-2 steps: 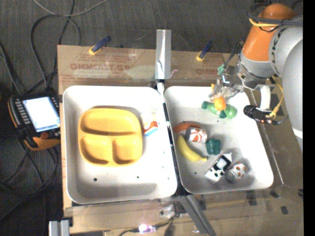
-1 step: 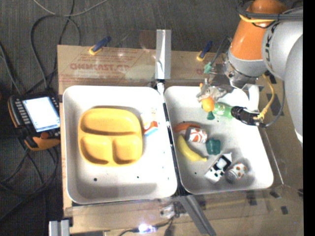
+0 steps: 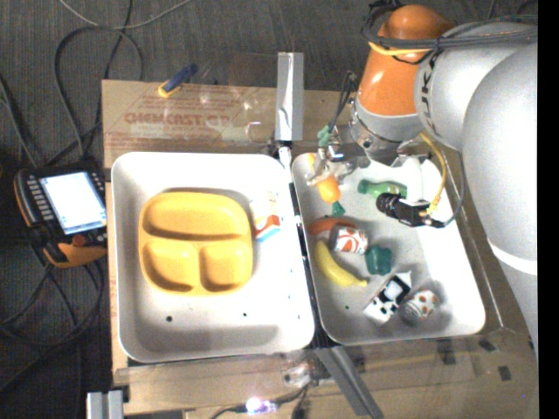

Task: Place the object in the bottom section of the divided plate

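I cannot tell how my fingers stand above the carrot in the right bin's top-left corner, while the yellow plate lies in the left bin.

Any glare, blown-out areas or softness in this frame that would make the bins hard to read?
Camera view: the arm's grey shell is overexposed at right; a bright glare spot sits on the bench edge at the bottom; the small toys in the right bin look soft; the yellow divided plate in the left bin reads clearly, evenly lit.
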